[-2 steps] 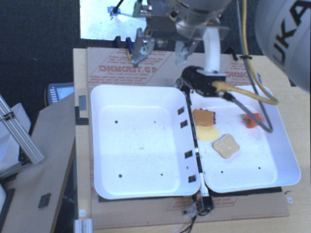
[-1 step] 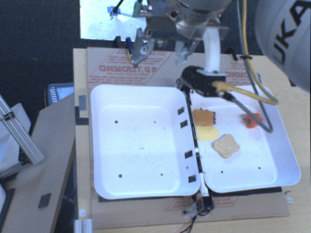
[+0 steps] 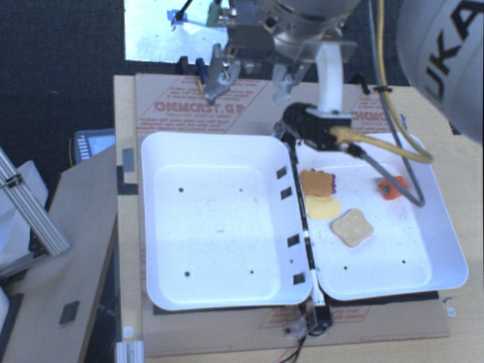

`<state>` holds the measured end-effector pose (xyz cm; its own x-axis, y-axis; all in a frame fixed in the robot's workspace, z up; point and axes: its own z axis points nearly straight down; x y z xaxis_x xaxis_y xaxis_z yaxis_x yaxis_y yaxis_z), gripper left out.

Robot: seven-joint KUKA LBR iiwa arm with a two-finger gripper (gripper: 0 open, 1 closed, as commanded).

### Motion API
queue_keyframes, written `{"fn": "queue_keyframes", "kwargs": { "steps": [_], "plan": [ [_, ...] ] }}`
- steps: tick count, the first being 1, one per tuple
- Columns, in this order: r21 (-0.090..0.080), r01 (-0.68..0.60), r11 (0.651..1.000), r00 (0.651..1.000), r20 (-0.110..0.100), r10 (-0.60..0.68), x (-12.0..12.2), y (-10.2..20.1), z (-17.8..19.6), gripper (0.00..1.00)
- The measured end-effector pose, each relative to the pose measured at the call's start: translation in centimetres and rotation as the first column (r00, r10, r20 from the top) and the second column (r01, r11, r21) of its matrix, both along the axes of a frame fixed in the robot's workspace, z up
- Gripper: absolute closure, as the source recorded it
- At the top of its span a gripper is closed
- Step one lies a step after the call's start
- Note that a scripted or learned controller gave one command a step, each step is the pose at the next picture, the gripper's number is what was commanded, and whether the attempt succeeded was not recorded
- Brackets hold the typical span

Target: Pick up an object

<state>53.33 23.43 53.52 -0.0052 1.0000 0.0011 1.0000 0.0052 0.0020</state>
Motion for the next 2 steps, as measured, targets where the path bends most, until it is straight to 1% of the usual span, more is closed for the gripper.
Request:
{"fn": "queue_keyframes", "kwargs": {
  "steps": [2],
  "plan": [
    [0.0, 0.0, 1.0, 1.0, 0.0, 0.0, 0.0, 0.0, 0.0, 0.0]
  ]
}}
